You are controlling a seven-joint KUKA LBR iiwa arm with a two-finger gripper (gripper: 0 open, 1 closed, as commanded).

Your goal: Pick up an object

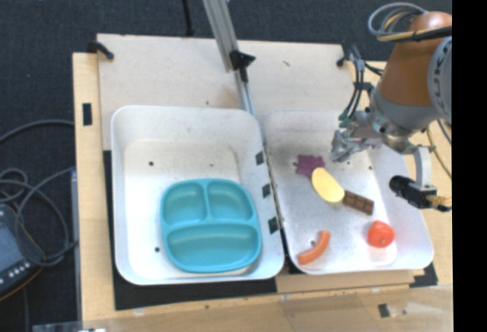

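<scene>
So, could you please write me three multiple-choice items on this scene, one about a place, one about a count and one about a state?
1. Where does the teal divided tray lie?
A. in the left bin
B. in the right bin
C. on the bare bench

2. How many loose objects lie in the right bin?
A. two
B. five
C. eight

3. How does the gripper stand to the objects?
A. it carries the yellow piece
B. it is above the bin's far part, touching none
C. it presses on the tray

Key: 1 A, the tray sits within the left bin. 2 B, a purple piece, yellow piece, brown bar, red ball and orange sausage. 3 B, every object lies apart from it.
</scene>
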